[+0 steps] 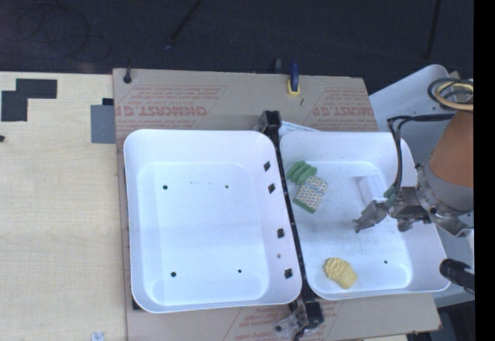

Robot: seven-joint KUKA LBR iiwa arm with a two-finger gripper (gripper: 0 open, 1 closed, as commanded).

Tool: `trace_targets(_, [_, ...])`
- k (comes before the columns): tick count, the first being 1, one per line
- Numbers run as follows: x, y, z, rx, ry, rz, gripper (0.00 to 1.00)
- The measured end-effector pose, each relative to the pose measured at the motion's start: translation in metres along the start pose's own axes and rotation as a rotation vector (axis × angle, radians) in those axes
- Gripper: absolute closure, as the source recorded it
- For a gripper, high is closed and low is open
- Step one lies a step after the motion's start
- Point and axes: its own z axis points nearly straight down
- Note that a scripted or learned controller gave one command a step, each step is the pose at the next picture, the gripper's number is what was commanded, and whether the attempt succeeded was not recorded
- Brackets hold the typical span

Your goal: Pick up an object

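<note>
Pincer [370,221] over right bin [390,148], grip state indeterminate; green object [301,172] at ten o'clock, yellow object [339,272] at seven

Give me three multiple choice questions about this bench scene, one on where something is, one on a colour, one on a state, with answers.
1. Where is the yellow object?
A. left bin
B. right bin
C. on the cardboard

2. What colour is the ridged object by the divider?
A. green
B. red
C. black

3. What is the tool doing?
A. gripping the yellow object
B. resting in the left bin
C. over the right bin, nothing between its fingers

Answers: 1 B, it lies near that bin's front wall. 2 A, its ridges are green. 3 C, white floor shows around its tips.
</note>
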Motion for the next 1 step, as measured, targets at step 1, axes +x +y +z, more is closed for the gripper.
trace_targets(1, [-0.005, -0.0035, -0.1689, -0.018, -0.005, -0.002, 0.0])
